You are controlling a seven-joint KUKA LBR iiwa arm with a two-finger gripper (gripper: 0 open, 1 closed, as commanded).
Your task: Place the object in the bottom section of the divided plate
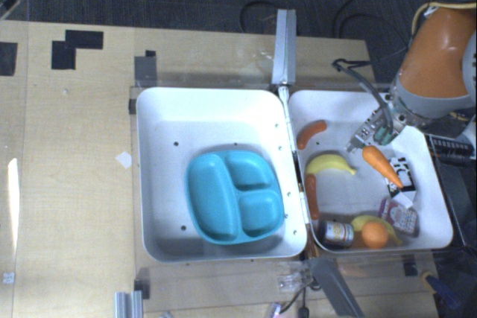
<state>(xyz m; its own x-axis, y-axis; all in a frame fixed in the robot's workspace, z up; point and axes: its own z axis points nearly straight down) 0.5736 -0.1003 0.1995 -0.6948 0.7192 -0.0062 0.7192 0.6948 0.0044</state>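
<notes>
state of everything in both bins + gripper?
divided plate: flat in the left bin, sections bare
gripper: over the right bin, just above the carrot's top end
carrot: lying slanted in the right bin
banana: lying flat, apart from the gripper
sausage: lying near the divider, upper part of the bin
can: on its side at the bin's near edge
orange: resting beside the can

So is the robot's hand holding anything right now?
Gripper: over the right bin, just above the carrot; whether it is open, shut or holding something cannot be told.
</notes>
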